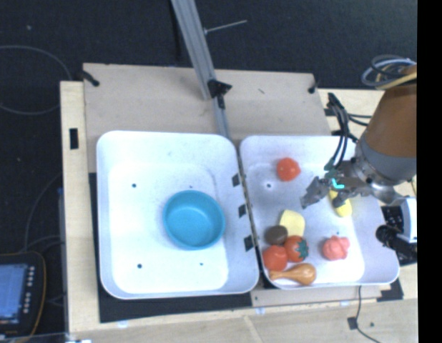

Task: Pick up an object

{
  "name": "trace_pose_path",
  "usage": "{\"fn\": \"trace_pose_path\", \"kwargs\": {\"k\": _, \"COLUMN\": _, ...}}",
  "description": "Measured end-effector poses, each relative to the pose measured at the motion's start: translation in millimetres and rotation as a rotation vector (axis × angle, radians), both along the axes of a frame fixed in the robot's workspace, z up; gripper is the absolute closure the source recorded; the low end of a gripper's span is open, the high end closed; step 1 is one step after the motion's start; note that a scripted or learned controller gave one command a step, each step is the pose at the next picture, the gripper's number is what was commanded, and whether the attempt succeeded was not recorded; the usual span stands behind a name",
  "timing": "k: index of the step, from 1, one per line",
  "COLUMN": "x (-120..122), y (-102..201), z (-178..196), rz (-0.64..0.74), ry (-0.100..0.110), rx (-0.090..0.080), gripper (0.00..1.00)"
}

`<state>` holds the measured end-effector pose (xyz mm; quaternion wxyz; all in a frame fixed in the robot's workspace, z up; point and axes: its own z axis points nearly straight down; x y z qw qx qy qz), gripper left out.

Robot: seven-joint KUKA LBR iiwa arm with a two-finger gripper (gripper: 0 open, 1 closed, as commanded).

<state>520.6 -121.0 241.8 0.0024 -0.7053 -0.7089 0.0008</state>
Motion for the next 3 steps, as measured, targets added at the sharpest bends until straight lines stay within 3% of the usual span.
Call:
{"fn": "trace_pose_path", "kwargs": {"k": 1, "x": 1, "y": 0, "z": 2, "rz": 0.000, "ry": -0.005, "rx": 0.000, "gripper": 0.00}}
{"fn": "trace_pose_path", "kwargs": {"k": 3, "x": 6, "y": 8, "z": -90, "rz": -0.009, "ry": 0.001, "rx": -0.003, "gripper": 0.00}}
